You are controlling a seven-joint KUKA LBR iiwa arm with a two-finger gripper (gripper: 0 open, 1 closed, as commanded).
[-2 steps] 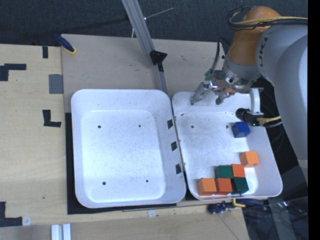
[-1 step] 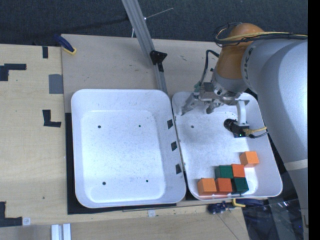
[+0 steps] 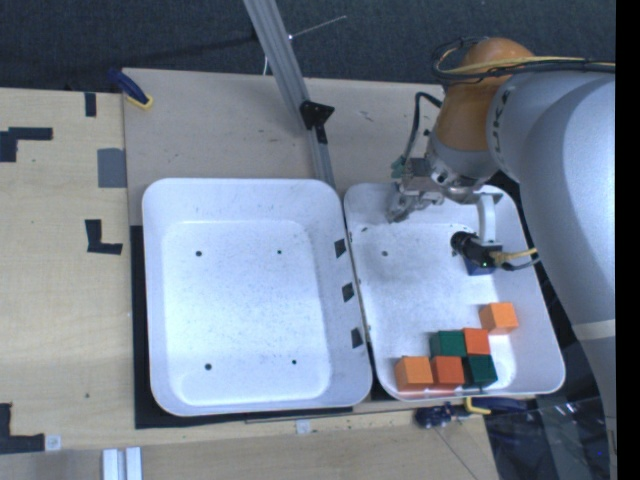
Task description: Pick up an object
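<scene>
A: Arm pose?

B: Grey arm (image 3: 560,158) comes in from the right, bulky link over the right bin's far corner. Orange band (image 3: 470,108) sits just above the wrist. Gripper (image 3: 403,205) points down and leftward, low over the far-left corner of the right bin (image 3: 400,288).

A: Bins?

B: Two shallow white ones, side by side, rims touching. The left bin (image 3: 240,308) lies left of the gripper and nearer the camera; only small dark dots on its floor. The right bin carries the blocks, all grouped at its near-right end, well apart from the gripper.

A: Which blocks?

B: One orange block (image 3: 498,316) alone by the right wall. Nearer the front, a tight cluster: a red-orange block (image 3: 477,342) and a green block (image 3: 448,343) side by side, then another orange block (image 3: 413,371), a second red-orange one (image 3: 449,370) and a darker green block (image 3: 482,369) along the front rim. Cluster members touch one another.

A: Fingers?

B: Too small and blurred against the white rim; cannot tell whether apart or together. Nothing visible between them. The tips seem to be at or just above the bin's far rim; contact uncertain.

A: Anything else close by?

B: A small black fitting with a yellowish cable (image 3: 478,251), just right of the gripper, above the bin floor.
</scene>
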